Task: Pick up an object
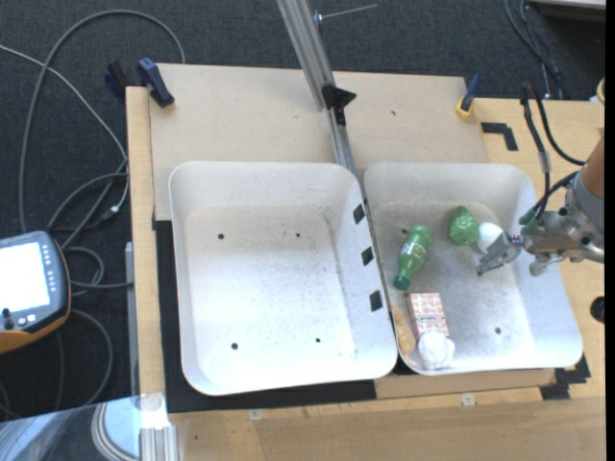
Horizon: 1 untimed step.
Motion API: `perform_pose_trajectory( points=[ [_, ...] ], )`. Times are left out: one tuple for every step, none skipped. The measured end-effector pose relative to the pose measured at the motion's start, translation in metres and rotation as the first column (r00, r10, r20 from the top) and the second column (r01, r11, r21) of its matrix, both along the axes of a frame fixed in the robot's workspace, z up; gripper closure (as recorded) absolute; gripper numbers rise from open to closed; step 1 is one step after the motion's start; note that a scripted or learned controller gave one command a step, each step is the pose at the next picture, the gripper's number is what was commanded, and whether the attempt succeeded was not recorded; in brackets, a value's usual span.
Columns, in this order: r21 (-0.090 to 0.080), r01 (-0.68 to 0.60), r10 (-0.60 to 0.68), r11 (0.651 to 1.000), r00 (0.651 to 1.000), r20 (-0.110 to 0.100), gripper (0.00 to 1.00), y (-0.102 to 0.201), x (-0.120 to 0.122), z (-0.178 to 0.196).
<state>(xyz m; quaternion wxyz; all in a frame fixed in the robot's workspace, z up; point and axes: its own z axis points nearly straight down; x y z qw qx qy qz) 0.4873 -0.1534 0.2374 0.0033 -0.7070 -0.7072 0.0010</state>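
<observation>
Objects to grab, like the green bottle (412, 254), the green ball (463, 226) and the little box (428, 312), all lie in the right bin (548, 329), so the gripper (496, 256) hangs low over them, holding nothing between its two fingers, which look a little apart.

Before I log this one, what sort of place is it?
Probably a robotics lab grasping bench: two white bins on a clamped board, a teach pendant with loose cables on dark carpet, and an end effector over small test objects.
</observation>
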Motion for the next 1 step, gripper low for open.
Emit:
perform_pose_trajectory(
  points=[
    [0.001, 0.000, 0.000, 1.000, 1.000, -0.002, 0.00, 0.0084, -0.0029, -0.0458]
  ],
)
